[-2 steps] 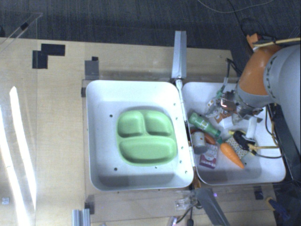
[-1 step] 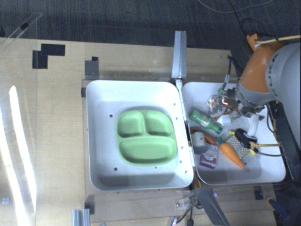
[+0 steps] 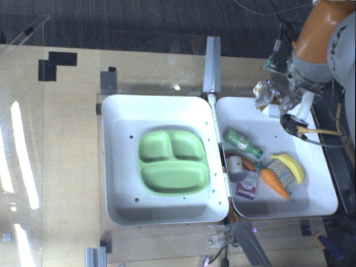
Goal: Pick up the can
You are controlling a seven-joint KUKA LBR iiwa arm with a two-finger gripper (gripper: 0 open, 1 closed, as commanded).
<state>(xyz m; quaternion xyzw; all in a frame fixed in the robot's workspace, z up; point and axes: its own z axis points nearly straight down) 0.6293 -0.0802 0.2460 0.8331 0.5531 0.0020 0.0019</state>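
The small grey metal can (image 3: 235, 167) lies among clutter against the right white bin (image 3: 329, 196)'s left wall, while the gripper (image 3: 276, 98) hovers well apart, and I cannot tell its jaws' state.

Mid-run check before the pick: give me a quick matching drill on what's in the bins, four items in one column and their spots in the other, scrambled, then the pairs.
Things:
1. green divided tray
2. green bottle
3. banana
4. can

Places:
A. against the right bin's left wall, below the bottle
B. in the middle of the left bin
C. right side of the right bin, beside the carrot
D. upper left part of the right bin, lying on its side

Pairs: 1-B, 2-D, 3-C, 4-A
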